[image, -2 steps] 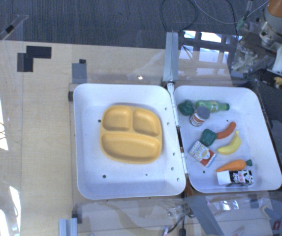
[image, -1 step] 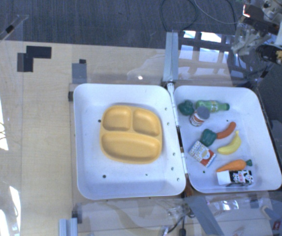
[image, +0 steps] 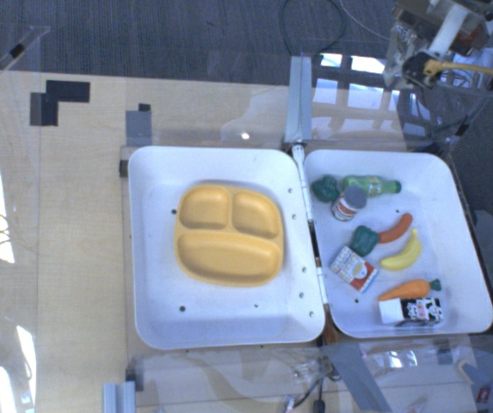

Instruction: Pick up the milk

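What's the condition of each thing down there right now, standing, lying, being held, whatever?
Yellow divided plate: flat in the left bin.
Milk carton: lying on its side, near corner of the right bin.
Carrot: lying beside the milk carton.
Banana: lying flat.
Green bottle: on its side.
Small can: upright.
Juice box: lying flat.
Gripper: raised beyond the bins, holding nothing.

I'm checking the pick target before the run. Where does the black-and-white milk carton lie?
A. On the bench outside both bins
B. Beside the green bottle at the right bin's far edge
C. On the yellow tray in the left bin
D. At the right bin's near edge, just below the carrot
D: the milk carton lies at the right bin's near edge, just below the carrot.
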You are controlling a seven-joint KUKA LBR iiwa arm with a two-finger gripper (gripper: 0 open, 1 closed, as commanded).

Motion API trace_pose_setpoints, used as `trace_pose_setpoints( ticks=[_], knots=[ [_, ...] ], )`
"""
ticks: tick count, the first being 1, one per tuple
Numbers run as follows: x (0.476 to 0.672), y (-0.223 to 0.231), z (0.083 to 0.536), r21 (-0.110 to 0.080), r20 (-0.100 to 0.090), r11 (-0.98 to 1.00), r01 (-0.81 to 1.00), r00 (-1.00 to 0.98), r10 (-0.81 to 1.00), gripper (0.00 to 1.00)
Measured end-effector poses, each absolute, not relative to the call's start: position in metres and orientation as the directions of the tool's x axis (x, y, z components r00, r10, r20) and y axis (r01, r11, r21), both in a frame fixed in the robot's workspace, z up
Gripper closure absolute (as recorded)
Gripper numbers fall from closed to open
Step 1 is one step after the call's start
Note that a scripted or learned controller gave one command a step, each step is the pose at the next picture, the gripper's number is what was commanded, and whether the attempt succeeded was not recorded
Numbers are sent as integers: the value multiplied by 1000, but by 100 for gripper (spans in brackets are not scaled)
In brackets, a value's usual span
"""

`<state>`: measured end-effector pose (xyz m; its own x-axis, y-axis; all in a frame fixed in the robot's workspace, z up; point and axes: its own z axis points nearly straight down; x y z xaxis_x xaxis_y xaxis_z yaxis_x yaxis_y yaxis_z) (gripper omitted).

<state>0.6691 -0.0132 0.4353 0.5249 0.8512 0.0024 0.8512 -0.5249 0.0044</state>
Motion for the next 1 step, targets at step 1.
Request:
trace_pose_setpoints(
  ticks=[1],
  knots=[
    [669,59,436,4,4,-607,795,607,795,100]
  ],
)
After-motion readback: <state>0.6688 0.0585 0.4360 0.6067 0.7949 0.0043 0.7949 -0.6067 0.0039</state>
